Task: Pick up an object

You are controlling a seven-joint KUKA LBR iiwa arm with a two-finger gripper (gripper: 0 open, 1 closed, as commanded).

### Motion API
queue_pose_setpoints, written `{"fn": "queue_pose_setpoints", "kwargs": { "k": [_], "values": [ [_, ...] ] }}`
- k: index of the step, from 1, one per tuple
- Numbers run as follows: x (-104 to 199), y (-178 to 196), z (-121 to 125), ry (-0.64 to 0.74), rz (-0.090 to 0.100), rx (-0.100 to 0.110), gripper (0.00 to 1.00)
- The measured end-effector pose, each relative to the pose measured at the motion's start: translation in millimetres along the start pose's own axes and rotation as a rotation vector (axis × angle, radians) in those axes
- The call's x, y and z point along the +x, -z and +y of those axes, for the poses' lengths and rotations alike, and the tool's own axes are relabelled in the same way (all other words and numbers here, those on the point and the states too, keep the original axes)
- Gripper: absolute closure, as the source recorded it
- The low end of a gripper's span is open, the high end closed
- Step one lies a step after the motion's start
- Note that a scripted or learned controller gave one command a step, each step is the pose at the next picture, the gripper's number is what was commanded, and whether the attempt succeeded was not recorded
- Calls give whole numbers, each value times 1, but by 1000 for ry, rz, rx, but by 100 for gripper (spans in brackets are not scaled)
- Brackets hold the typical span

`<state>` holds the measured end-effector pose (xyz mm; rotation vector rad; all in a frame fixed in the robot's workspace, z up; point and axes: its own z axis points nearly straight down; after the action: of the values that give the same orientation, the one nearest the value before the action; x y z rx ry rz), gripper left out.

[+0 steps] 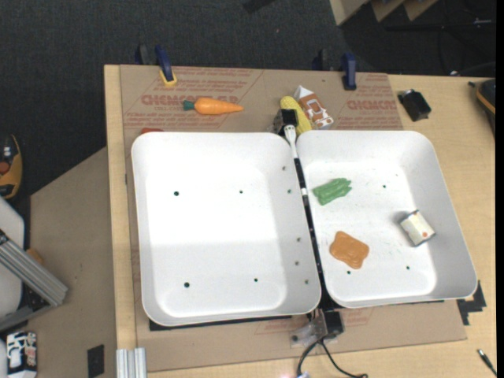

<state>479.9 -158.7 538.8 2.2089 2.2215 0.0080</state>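
White bins sit side by side on the tabletop; the right bin (441, 172) holds an orange piece (349, 250), a green piece (331, 190) and a small white block (417, 227). Nothing picked yet; next comes an approach from above. Jaws' state: cannot tell.

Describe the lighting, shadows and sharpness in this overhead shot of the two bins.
In the camera view, light falls unevenly: the left bin has a brighter band across its lower half and a greyer upper half. The green piece, the orange piece and the white block in the right bin cast only faint shadows. Focus is soft throughout; the cardboard's red print is hard to read.
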Motion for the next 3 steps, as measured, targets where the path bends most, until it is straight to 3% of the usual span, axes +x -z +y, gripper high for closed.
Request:
{"fn": "queue_pose_setpoints", "kwargs": {
  "k": [1,2,3],
  "values": [
    [-3,-3,0,-5,1,7,0],
    [-3,8,0,-5,-2,1,100],
    [-3,7,0,-5,-2,3,0]
  ]
}}
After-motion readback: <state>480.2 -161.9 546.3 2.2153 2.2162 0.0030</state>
